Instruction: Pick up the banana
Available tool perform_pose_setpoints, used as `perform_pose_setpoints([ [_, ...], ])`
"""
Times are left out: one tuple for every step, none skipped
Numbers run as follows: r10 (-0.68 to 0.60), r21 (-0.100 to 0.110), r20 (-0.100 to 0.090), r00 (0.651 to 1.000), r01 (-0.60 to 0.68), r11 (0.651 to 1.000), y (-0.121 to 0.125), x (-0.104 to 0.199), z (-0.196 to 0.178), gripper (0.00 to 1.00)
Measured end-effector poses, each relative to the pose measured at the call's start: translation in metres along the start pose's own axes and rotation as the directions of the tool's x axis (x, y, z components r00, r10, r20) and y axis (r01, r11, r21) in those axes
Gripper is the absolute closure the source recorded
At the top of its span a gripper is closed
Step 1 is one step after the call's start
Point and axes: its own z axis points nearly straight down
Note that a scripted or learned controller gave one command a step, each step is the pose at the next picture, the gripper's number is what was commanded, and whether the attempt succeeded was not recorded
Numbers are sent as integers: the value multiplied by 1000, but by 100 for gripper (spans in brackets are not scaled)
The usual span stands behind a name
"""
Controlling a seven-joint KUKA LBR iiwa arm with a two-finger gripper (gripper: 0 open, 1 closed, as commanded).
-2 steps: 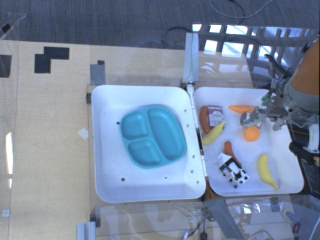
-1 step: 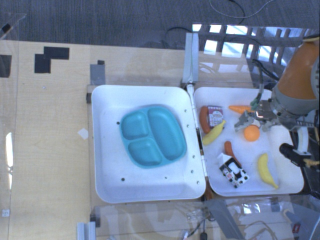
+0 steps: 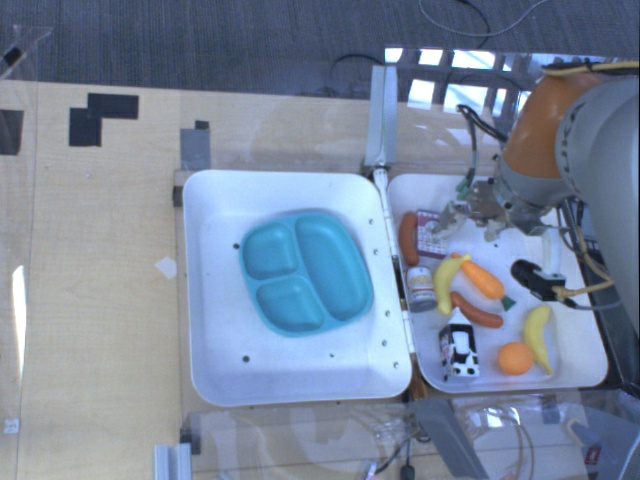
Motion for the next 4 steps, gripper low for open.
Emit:
perform_pose_setpoints([
  [-116, -30, 9, 993, 116, 993, -33, 29, 11, 0],
  [-190, -6, 1, 982, 190, 982, -107, 22, 20, 0],
  [-426, -10, 7, 905, 426, 905, -101, 25, 19, 0],
  [-427, -16, 6, 904, 427, 904, -98, 28, 7, 100],
])
